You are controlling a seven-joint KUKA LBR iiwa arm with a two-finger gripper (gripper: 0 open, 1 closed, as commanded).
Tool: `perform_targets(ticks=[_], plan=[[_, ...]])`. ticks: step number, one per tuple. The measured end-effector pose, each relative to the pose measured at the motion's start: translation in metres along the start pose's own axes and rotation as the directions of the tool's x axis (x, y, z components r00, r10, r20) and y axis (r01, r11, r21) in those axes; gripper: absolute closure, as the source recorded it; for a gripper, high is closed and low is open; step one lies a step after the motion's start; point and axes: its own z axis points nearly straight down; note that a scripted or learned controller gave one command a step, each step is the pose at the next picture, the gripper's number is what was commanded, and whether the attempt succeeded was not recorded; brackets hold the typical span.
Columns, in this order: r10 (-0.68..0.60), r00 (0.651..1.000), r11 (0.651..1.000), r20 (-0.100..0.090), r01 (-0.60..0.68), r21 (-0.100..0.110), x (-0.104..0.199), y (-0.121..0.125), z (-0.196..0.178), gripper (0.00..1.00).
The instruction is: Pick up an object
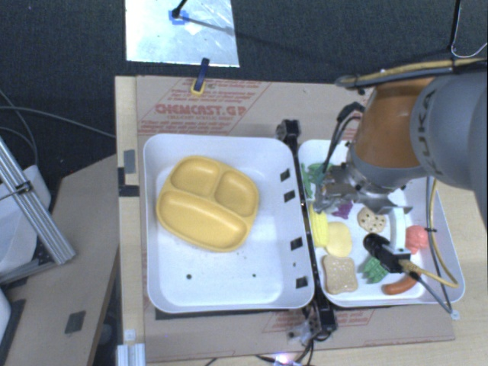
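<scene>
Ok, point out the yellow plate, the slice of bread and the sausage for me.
Yellow plate (206, 203): camera view, on its middle ridge.
Slice of bread (339, 273): camera view, centre of the slice.
Sausage (401, 284): camera view, its middle.

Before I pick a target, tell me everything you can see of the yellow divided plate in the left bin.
The yellow divided plate lies flat, right side up, in the left bin, toward its upper left part. It looks like matte moulded plastic with a rounded, roughly oval outline, turned at a slant to the bin walls. Raised ridges split it into three compartments: one long one along the lower left edge and two smaller ones along the upper right. All three hold nothing. It rests on the bin floor, and nothing else touches it.
</scene>
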Motion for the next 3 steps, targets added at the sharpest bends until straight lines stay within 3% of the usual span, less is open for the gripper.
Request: perform_targets(ticks=[1, 2, 3], plan=[[0.006, 1.0, 1.0, 0.002, -0.006, -0.008, -0.042, -0.043, -0.105, 1.0], [-0.005, 1.0, 1.0, -0.001, 0.005, -0.008, -0.007, -0.051, -0.179, 1.0], [-0.004, 1.0, 1.0, -0.001, 0.004, -0.002, 0.024, -0.044, -0.198, 1.0]])
